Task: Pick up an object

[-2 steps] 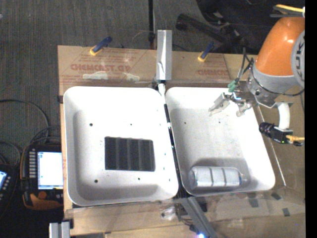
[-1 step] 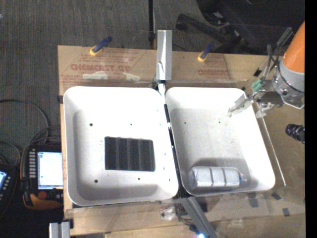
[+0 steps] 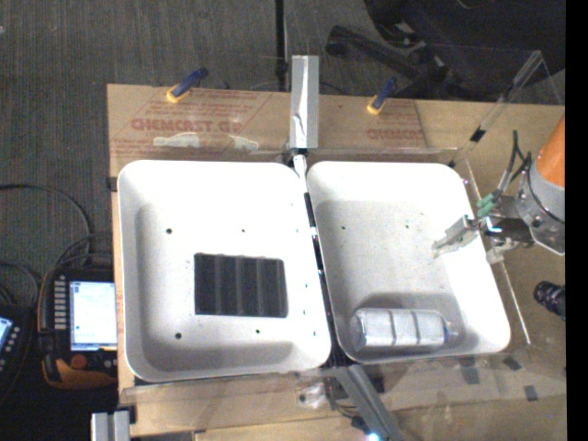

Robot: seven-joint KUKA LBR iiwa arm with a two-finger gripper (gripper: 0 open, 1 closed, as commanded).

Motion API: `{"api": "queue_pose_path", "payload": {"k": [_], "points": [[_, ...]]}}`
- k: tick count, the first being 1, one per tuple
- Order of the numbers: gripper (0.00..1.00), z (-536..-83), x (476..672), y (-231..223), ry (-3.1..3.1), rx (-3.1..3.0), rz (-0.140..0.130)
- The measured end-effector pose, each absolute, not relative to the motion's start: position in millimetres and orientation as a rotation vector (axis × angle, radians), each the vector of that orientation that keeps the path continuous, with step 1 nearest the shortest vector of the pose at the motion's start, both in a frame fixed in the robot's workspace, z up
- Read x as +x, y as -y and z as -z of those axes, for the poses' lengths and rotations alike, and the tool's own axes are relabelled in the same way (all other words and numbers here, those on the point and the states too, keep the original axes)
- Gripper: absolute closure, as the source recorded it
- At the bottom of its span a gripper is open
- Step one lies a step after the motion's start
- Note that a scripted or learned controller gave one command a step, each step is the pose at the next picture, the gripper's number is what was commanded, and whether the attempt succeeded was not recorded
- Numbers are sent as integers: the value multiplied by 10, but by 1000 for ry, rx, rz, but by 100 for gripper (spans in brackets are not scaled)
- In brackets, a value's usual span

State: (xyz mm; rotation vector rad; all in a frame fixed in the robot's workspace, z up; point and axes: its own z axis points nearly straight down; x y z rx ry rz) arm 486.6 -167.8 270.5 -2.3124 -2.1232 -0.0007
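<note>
A clear plastic bottle point(image 3: 404, 329) lies on its side near the front wall of the right bin point(image 3: 386, 200). A flat black ribbed block point(image 3: 240, 285) rests on the floor of the left bin point(image 3: 156, 200). My gripper point(image 3: 457, 234) hangs over the right bin's right side, above and to the right of the bottle, with nothing visible between its fingers. The arm's orange band point(image 3: 556, 159) shows at the right edge.
A metal post point(image 3: 303, 104) stands behind the seam between the bins. Two clamps point(image 3: 186, 84) hold the cardboard backing. A handheld pendant point(image 3: 87, 318) sits left of the bench. Clear panels rise along the right bin's far right side.
</note>
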Motion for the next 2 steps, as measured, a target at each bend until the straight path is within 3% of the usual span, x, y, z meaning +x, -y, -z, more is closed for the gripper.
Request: {"api": "queue_pose_path", "payload": {"k": [2], "points": [[0,-1763,4834,1649,1991,-2426,-2]]}}
